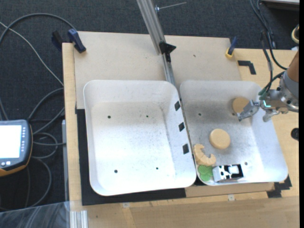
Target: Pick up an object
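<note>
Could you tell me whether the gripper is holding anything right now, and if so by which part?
It cannot be told. The gripper sits beside a tan round piece in the right bin, but no object shows clearly between its jaws.

No legible text, label, brand or number anywhere; black-and-white box [228,172] by the right bin's [270,141] near rim too blurred to read.

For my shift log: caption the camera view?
Tool over the right bin, beside a tan disc; second disc lies nearer the front.
</note>
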{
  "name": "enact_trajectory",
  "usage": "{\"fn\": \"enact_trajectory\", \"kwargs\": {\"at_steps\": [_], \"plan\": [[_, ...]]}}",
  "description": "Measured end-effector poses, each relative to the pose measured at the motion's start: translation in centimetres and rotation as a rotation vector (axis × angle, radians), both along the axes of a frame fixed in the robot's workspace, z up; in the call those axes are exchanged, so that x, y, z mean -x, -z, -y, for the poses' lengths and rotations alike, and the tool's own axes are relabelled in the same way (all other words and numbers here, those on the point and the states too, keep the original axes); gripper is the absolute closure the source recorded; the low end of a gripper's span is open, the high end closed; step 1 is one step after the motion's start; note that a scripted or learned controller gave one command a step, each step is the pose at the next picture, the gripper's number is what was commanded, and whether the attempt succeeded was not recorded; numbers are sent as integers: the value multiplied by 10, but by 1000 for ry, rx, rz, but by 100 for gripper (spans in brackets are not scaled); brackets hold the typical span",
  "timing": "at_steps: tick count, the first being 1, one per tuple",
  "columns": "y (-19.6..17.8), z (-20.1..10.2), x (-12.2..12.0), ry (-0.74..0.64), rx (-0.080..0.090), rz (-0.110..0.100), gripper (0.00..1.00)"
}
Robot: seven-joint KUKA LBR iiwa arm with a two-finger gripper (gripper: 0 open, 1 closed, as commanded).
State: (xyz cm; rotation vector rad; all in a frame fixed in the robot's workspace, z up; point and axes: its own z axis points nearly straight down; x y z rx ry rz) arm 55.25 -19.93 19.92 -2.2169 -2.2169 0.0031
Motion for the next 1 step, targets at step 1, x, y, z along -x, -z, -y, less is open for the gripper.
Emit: {"fn": "enact_trajectory", "kwargs": {"at_steps": [1], "plan": [[-3, 0, -1, -1, 1, 5, 0]]}}
